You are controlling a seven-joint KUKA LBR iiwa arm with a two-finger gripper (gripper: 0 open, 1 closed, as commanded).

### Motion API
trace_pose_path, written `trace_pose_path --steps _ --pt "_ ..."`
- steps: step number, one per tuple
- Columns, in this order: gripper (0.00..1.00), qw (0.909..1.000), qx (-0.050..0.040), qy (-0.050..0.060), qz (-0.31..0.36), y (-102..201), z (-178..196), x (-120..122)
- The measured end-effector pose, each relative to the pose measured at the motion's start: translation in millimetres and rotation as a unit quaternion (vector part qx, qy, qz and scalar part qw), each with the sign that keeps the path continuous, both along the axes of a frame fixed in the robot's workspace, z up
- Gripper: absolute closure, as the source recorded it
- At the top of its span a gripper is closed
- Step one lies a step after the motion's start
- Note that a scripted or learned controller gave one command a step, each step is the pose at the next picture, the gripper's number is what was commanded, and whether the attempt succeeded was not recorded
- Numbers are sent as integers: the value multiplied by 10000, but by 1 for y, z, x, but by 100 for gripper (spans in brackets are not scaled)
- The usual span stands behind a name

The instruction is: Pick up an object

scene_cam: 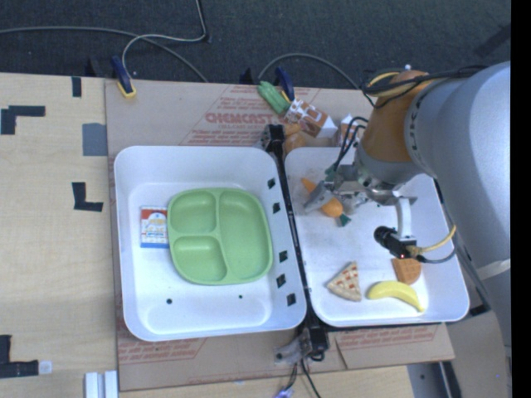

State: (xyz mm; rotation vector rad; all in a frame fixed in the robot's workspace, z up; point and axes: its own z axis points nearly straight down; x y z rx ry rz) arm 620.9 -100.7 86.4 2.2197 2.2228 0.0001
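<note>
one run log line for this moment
arm over right bin | tool low by orange piece | banana, pizza slice untouched

Bright even light, soft shadows, slightly blurry, low-res.

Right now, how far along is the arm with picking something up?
Done: the gripper has reached the right bin, low over an orange piece. In hand: nothing visibly lifted. Left: grasping and raising it. Pizza slice and banana lie untouched near the front.
</note>
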Motion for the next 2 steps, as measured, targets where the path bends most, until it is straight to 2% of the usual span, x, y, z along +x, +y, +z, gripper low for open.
trace_pose_path --steps 1,2 --pt "0 10000 -2 -11 1 4 -1 31" --pt "100 10000 -8 -7 8 4 9 31"
